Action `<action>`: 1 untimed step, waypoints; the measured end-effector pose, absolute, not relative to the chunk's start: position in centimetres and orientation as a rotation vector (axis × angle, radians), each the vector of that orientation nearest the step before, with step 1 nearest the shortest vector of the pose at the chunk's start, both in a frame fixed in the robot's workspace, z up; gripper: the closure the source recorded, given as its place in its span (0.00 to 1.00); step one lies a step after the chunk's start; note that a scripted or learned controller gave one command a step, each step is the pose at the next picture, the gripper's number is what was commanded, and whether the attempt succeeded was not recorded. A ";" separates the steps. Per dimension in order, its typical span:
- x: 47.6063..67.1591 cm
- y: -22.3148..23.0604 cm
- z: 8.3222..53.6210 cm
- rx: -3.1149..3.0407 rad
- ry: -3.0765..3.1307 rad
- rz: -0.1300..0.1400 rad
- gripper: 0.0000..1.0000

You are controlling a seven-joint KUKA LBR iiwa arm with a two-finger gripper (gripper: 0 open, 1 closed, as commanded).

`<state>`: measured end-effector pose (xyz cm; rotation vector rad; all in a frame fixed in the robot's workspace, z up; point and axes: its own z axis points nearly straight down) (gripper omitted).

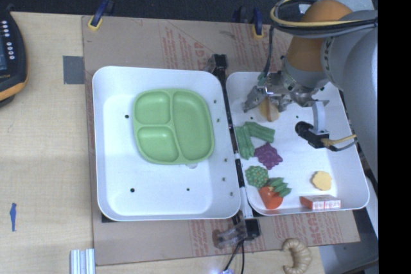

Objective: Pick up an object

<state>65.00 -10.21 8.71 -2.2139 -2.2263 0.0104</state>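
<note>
Two white bins stand side by side. The left bin (103, 138) holds one green plate (173, 126) of three compartments, well apart from the fingers toward the view's left. The right bin (350, 163) holds the gripper (271, 104) at its far end, its fingers (254, 101) standing apart. One tan piece (273, 113) lies between them; whether they touch it cannot be told.

Six further items lie nearward of the fingers in this bin:
- one bundle of green beans (253, 135), just beside the tan piece
- one purple grape bunch (268, 154)
- one broccoli floret (257, 174)
- one red vegetable with green leaves (271, 197)
- one yellow piece (322, 181)
- one red and white box (320, 203), farthest off

One tan curled thing (297, 255) lies outside both bins, well apart
</note>
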 end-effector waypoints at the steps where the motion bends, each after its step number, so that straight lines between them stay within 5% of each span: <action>1: 65.7 -14.7 9.3 -2.221 -2.223 0.003 0.00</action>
